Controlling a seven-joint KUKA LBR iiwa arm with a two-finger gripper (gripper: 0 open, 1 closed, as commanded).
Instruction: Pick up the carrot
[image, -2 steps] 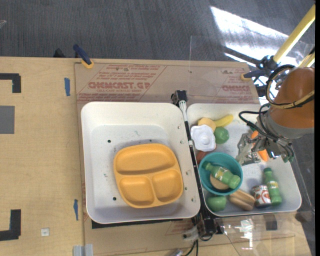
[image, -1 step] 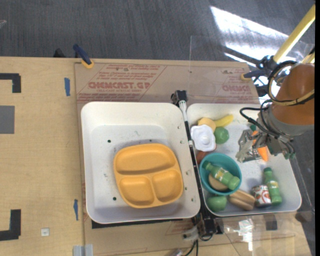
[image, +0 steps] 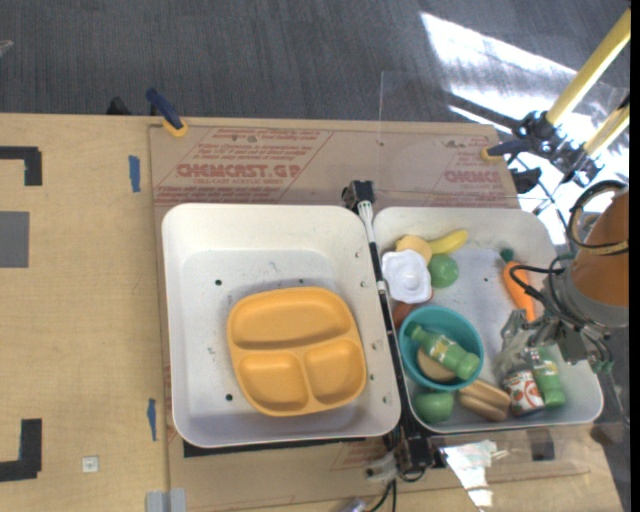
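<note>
The left white bin (image: 190, 300) sits on the cardboard-covered bench (image: 70, 300) and holds a yellow-orange divided tray (image: 296, 350), lying flat a little toward the near side. Between the two bins runs a dark seam with a black clip (image: 358, 192) at its far end.

The right white bin (image: 480, 235) is crowded. At its far left lie a yellow banana (image: 440, 243), a white cup-like piece (image: 407, 277) and a green round fruit (image: 443, 270) just beside it. Below these stands a teal bowl (image: 440, 345) with a green bottle (image: 447, 354) resting in it. A green apple (image: 434, 404) and a brown bread roll (image: 484, 400) lie at the near edge, touching or nearly touching the bowl.

The carrot (image: 518, 287), orange with a green top, lies along the right side of this bin, tilted, with its lower end near the gripper (image: 527, 345). The gripper hangs low in the bin, just above a small can (image: 521, 390) and a green item (image: 551, 388). The arm (image: 605, 270) reaches in from the right edge, orange band uppermost, wrist pointing down and left. Whether the gripper is wide or narrow I cannot tell: the metal parts blur against the clutter. Nothing is clearly seen between them.
</note>
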